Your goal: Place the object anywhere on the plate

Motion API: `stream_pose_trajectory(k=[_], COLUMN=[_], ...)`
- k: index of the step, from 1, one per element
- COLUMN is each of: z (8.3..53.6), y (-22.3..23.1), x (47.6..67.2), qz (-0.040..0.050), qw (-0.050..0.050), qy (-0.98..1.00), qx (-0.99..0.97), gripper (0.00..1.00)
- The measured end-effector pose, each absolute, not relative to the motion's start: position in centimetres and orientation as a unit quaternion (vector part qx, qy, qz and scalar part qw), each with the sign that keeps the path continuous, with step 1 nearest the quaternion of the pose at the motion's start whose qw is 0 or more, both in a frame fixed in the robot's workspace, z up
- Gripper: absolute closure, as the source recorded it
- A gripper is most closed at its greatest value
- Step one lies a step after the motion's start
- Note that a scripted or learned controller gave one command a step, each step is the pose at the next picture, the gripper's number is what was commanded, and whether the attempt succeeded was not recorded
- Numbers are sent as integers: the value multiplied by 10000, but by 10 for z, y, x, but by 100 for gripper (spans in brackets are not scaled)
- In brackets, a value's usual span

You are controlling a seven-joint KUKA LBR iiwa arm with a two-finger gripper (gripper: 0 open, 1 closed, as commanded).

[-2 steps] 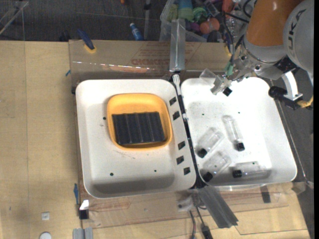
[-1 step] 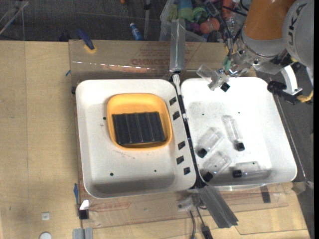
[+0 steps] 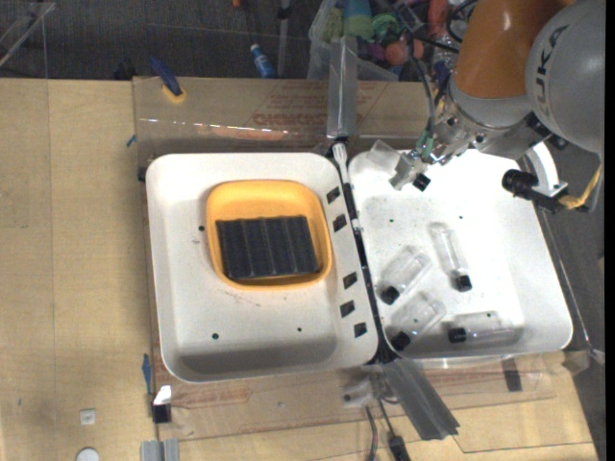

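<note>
Camera view looks down on a desk [image 3: 67, 257] carrying two white bins side by side. Left bin [image 3: 183, 344] holds an orange plate [image 3: 269, 198] with a dark ribbed block [image 3: 267, 247] lying flat in its middle. Right bin [image 3: 533, 257] holds four clear vials with black caps. One vial [image 3: 448, 253] lies near the bin's centre, cap toward the near side. A second vial [image 3: 404, 275] lies left of it, tilted, close to the divider between the bins. A third vial [image 3: 415, 317] lies nearer still, also by the divider, and the fourth vial [image 3: 480, 331] lies along the near edge, cap pointing left. All four are in the right bin, well apart from the plate.

The arm [image 3: 524, 36] reaches in from the far right, its orange band over the far edge of the right bin. The jaws [image 3: 411, 173] hang over the far left part of that bin, near the divider. A small pale piece with a dark end shows at the tip, but whether the jaws are open or closed, or grip anything, I cannot tell.
</note>
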State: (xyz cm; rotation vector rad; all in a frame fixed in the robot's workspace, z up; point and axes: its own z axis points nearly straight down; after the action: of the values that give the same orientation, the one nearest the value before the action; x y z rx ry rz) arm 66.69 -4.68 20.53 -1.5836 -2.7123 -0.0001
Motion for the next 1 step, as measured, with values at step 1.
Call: stream_pose_trajectory(k=[1], z=[201], y=[-22], x=[667], qz=[-4], qw=[2], qy=[-8996], qx=[-4366], gripper=[100])
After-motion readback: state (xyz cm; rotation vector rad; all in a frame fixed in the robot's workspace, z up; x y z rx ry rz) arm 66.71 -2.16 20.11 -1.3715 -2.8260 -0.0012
